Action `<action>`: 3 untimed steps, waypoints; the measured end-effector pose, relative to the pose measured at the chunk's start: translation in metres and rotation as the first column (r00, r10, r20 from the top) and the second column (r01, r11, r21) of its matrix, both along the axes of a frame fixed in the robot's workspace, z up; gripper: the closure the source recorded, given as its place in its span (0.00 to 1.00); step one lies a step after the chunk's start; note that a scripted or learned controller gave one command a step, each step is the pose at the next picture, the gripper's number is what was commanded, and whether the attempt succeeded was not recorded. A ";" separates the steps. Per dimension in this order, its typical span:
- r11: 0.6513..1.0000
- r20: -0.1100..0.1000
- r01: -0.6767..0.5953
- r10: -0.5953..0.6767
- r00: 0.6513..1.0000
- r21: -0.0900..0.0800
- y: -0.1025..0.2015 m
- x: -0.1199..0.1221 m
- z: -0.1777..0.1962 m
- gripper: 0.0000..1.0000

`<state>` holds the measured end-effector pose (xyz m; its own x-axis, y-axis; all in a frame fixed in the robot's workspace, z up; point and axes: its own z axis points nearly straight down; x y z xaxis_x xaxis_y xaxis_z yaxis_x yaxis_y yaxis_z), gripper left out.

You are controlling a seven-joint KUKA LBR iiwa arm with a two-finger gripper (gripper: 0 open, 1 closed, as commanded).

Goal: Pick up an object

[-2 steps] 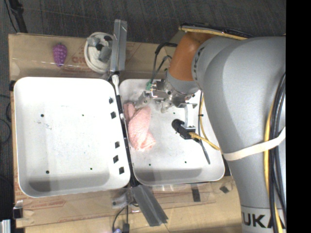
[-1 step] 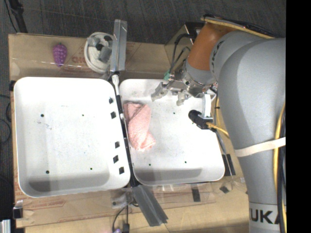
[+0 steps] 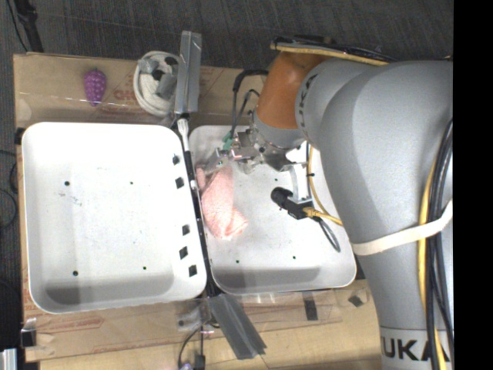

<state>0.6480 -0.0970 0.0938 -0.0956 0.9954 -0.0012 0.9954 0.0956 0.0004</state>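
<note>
Pink object [image 3: 222, 204]: soft-looking, pale pink, fuzzy or cloth-like texture, elongated lump shape. Lay in right bin [image 3: 308, 276], against bin's left wall, just beside divider between two bins. Long axis ran roughly from bin's far end toward near end, slightly slanted. Upper end narrower and paler, partly washed out by glare; lower end broader, rounded. Rested flat on bin floor.

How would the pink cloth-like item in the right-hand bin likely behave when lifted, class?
The pink cloth-like item looks crumpled and soft, so it would probably droop rather than stay stiff. It seems light. Lying flat, it is unlikely to roll.
</note>
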 end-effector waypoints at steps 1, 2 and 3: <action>0.999 -0.002 -0.049 0.049 0.999 0.001 -0.075 -0.054 -0.001 0.00; 0.989 -0.001 -0.146 0.146 0.989 0.001 -0.021 -0.039 -0.001 0.00; 0.999 -0.003 -0.037 0.037 0.999 0.001 -0.030 0.003 -0.002 0.00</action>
